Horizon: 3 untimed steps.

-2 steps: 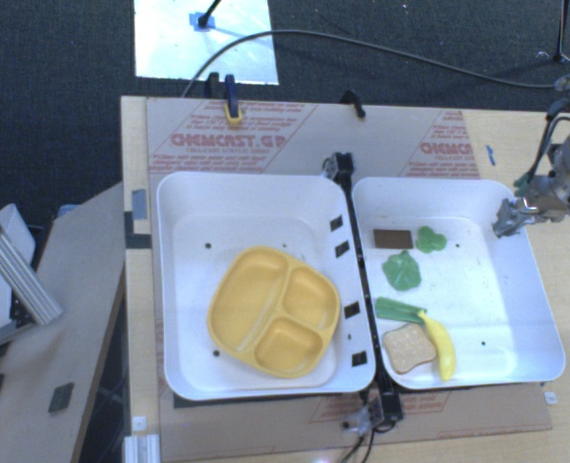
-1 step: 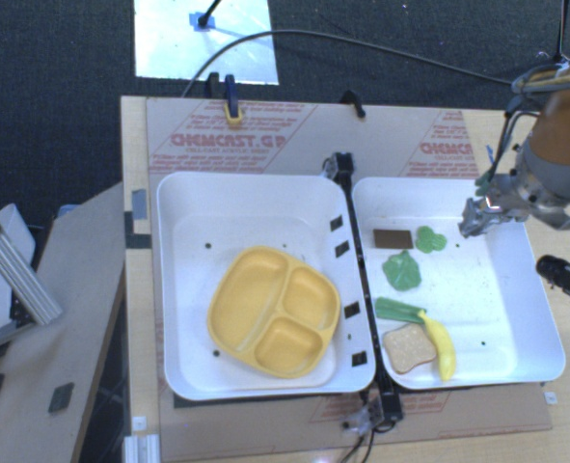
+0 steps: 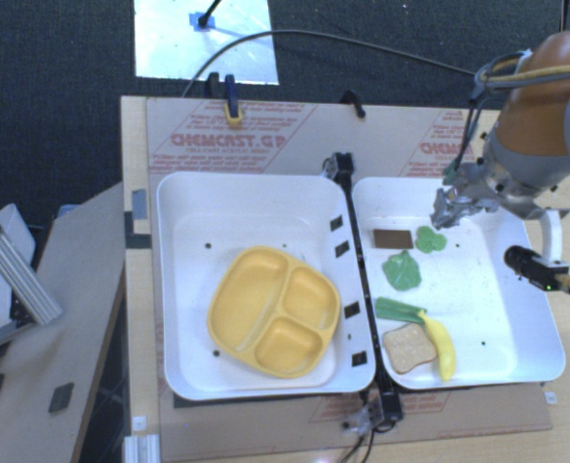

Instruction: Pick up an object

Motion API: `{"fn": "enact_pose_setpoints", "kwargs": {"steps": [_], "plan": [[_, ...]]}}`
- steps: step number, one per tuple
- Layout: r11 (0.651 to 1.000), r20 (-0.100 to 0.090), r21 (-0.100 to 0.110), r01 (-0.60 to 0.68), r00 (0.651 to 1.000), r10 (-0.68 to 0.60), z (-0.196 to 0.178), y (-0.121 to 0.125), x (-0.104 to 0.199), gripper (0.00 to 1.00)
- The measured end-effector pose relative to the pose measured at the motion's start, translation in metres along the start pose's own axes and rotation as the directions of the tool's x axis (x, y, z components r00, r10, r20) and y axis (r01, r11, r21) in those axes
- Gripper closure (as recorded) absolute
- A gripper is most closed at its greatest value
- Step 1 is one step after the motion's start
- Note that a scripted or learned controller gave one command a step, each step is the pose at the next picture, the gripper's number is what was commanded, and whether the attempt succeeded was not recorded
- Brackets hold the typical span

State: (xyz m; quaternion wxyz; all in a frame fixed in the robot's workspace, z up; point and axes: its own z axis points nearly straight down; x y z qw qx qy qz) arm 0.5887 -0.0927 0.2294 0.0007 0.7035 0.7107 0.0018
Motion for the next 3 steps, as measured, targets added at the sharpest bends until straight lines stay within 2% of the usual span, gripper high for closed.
{"fn": "enact_pose_setpoints", "kwargs": {"steps": [1,3], "plan": [[1.000,0.000,0.001,0.000,1.000,0.000,-0.008,0.009,0.060,1.00],[1.000,-0.001,0.000,0.000,1.000,0.000,-0.012,0.021,0.156,1.00]]}}
